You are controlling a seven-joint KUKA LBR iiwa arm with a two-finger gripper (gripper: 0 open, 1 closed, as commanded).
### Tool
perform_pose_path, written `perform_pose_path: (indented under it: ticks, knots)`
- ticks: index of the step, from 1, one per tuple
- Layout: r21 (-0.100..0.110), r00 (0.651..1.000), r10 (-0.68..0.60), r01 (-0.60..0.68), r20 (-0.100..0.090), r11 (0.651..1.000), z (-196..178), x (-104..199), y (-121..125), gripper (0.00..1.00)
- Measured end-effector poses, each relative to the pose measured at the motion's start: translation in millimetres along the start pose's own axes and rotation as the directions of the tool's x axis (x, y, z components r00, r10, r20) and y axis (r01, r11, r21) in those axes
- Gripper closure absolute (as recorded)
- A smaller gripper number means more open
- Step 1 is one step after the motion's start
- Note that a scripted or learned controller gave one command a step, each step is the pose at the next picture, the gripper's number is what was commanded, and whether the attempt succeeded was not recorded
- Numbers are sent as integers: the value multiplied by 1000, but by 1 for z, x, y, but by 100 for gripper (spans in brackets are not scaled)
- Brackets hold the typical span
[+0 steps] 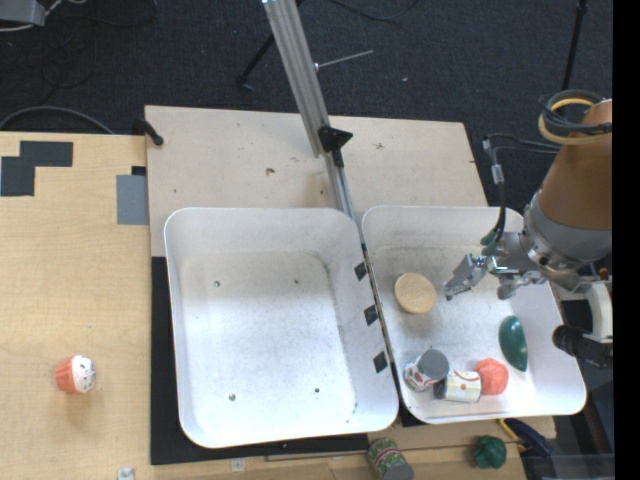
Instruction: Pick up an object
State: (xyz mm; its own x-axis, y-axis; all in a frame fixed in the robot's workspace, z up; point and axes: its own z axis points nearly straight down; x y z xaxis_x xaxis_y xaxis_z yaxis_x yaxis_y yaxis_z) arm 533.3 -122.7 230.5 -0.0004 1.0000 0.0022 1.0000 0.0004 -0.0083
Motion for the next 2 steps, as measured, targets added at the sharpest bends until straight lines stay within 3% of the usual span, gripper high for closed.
perform_pose_path:
  ticks: [1, 2]
  knots:
    - [-5, 1000, 2, -2, 1, 1000, -2, -1, 1, 0]
    - [2, 1000, 1, -1, 0, 1000, 61, -2, -5, 0]
